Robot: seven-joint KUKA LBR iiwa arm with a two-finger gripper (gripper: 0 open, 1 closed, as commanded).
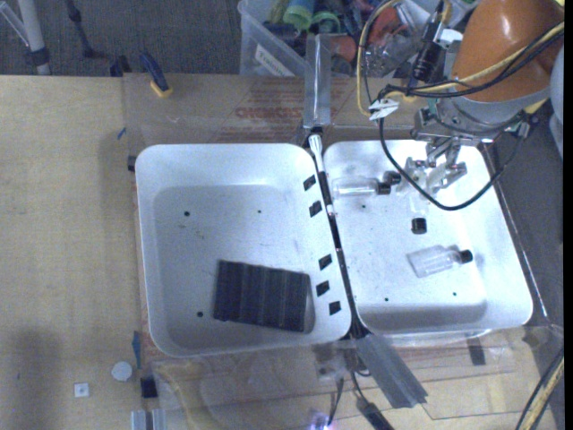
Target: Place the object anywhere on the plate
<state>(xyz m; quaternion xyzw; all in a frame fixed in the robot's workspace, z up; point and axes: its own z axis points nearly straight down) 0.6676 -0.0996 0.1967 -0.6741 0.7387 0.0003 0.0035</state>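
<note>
Bins: two. Left bin [161, 240] holds one dark plate [260, 296]; right bin [501, 276] holds two vials [437, 260] and one black cap [418, 226]. Gripper [436, 170] hangs over the right bin's far side among cables; whether the jaws are open cannot be told.

Two shallow white plastic bins, left [179, 182] and right [501, 303], look smooth with a soft sheen. A dark ribbed matt plate [260, 296], a clear glassy vial with black cap [437, 260], pale wood-grained bench [58, 222], glossy orange band [506, 25].
</note>
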